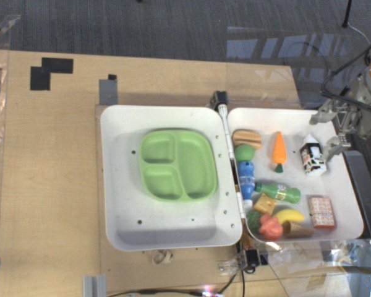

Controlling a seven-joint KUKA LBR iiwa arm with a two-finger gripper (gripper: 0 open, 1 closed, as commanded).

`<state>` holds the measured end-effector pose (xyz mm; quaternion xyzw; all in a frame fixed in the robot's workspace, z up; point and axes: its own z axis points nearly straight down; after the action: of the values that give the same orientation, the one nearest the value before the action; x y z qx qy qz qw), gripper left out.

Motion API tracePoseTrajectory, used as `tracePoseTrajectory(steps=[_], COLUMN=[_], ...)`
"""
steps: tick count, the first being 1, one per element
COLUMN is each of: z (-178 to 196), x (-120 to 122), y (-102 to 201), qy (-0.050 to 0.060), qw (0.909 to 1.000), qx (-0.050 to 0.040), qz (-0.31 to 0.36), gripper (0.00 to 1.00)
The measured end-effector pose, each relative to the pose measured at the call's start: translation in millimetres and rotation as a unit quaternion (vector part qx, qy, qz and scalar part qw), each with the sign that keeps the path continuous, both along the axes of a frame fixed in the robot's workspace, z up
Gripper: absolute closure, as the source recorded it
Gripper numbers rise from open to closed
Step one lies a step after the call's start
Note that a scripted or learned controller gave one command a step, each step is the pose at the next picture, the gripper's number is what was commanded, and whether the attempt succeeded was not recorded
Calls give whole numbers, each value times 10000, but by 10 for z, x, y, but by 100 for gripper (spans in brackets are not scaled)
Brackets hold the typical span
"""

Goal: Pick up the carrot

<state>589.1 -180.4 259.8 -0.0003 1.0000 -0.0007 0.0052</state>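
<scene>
now, carrot [278, 150] lies upright in frame, upper middle of the right bin [352, 193], apart from the bun [247, 138] left and the cow-print carton [311, 158] right | gripper [335, 133] hovers at the bin's upper right, claw state you cannot tell | bring it left, drop straight, pinch across the orange body, clear of the carton

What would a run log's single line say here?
stage: approach | gripper: above right bin's far corner | orange toy carrot: lying untouched in right white bin
</scene>
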Motion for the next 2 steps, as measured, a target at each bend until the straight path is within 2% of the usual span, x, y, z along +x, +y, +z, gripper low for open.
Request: tracePoseTrajectory(steps=[1,2], z=[-956,-1699], x=[-100,-100], y=[590,761], qy=[32,-31], qw=[9997,9754], qx=[28,29], qz=[-249,-2205], gripper=[0,0])
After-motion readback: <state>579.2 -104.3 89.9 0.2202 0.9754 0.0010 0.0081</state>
